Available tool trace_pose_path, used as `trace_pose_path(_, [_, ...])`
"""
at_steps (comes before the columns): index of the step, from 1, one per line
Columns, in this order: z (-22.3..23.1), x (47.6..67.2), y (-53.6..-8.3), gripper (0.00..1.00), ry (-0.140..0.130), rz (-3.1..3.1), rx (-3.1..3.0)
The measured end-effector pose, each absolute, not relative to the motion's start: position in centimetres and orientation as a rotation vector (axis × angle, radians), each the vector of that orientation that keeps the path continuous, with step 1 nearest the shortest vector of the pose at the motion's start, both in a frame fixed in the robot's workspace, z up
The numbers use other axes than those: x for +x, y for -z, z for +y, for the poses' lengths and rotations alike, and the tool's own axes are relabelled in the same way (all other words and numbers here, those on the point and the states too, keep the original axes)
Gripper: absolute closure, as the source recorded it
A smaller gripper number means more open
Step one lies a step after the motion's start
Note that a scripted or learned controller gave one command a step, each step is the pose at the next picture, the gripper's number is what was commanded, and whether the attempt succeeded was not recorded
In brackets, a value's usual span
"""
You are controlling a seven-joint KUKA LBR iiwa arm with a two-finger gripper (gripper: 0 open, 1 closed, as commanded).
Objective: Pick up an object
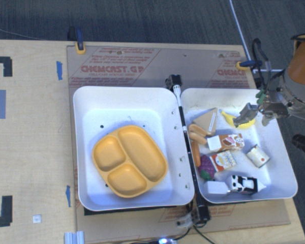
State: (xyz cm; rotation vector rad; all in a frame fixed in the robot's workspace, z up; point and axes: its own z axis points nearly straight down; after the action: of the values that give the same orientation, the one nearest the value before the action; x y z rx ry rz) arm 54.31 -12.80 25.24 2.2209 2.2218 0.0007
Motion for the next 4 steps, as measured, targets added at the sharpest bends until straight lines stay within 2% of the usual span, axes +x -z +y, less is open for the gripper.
trace_pose_path(1, [-13.9,57.3,-16.9,0.0,0.001,2.221,2.223])
trace_pose_path(2, [-14.9,55.3,-11.3,0.0,-0.009,2.219,2.217])
trace_pose_path(3, [-15.3,57.7,-10.0,0.0,0.0,2.22,2.221])
trace_pose_path(4, [-15.3,57.8,-11.0,1.0,-0.003,2.218,2.221])
